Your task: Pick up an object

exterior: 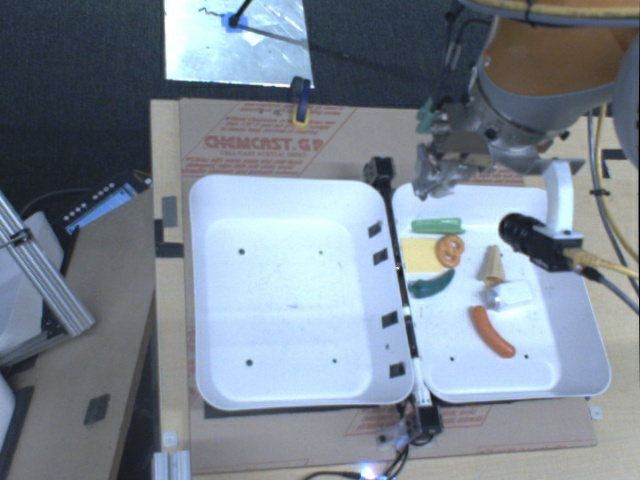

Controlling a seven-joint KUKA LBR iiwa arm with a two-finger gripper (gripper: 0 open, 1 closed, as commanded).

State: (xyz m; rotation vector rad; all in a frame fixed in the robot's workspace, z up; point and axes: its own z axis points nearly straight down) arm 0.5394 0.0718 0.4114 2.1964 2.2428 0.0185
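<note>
From the overhead camera you see the arm (545, 58) reaching in from the right, its tool (437, 180) hanging over the far-left corner of the right bin (575, 363). You cannot tell whether it is apart or together, and nothing shows in its grip.

The objects all lie in the right bin. A green stick (436, 226) sits near the far edge, just below the tool. A pretzel (450, 249) lies on a yellow slab (418, 256) beside the bin's left wall, and a dark green pepper (431, 286) lies just nearer you along that wall. Toward the middle you have a tan cone (492, 264) touching a small white piece (510, 295), with an orange sausage (492, 331) nearer the front edge.

The left bin (290, 288) sits alongside, both resting on cardboard (262, 140) on the worktop (90, 368).
</note>
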